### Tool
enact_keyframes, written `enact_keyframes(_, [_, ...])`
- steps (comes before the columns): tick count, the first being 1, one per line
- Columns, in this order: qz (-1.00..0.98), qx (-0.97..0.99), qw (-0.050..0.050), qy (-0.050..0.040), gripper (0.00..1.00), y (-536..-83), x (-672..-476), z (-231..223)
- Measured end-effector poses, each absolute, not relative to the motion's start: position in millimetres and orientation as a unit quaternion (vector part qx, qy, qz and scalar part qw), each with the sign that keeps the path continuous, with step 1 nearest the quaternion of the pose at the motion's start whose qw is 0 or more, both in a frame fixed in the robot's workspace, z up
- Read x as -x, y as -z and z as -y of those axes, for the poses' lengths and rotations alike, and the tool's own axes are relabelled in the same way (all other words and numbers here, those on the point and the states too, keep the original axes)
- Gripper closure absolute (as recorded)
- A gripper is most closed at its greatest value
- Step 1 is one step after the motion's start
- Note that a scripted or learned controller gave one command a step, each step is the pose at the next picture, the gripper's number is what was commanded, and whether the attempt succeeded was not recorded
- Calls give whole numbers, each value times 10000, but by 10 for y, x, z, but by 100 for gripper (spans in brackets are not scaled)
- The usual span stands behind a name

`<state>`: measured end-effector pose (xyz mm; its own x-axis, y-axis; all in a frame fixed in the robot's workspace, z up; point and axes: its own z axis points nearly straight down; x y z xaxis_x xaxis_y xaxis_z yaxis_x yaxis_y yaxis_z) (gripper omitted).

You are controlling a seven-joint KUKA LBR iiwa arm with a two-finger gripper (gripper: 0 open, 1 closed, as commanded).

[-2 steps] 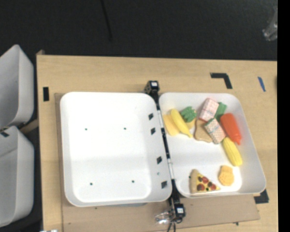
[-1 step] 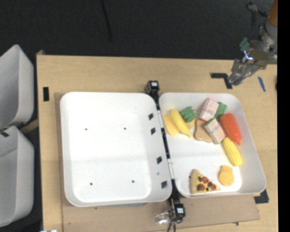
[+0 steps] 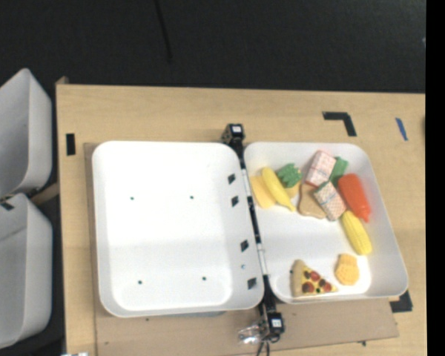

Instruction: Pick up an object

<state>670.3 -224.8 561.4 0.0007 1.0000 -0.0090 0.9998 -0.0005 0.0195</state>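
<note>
Tabletop [image 3: 170, 113] of pale wood carries two shallow white bins side by side. The left bin [image 3: 167, 225] holds nothing I can make out; the right bin [image 3: 382, 258] holds all the toy food, so any pick lies there, toward the side the arm reaches in from. The claw's state I cannot tell.

By size: the orange carrot [image 3: 355, 196] lies near the far right wall, long axis running toward the near edge; the banana [image 3: 270, 188] slants beside the dividing wall; the corn cob [image 3: 356, 233] sits just below the carrot. The pizza slice [image 3: 310, 279] lies apart near the front, with bare floor around it, likely the easiest approach.
</note>
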Motion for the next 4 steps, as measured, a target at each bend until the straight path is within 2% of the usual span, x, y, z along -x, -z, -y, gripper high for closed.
enact_keyframes(1, [-7088,-7054,-47,26,100,-4317,-6619,1752])
enact_keyframes(2, [-7077,-7065,35,-6,100,-4739,-6905,1644])
enact_keyframes(3, [-7078,-7064,32,-7,100,-5195,-6896,1532])
enact_keyframes(4, [-7068,-7074,33,-3,100,-5514,-6895,1652])
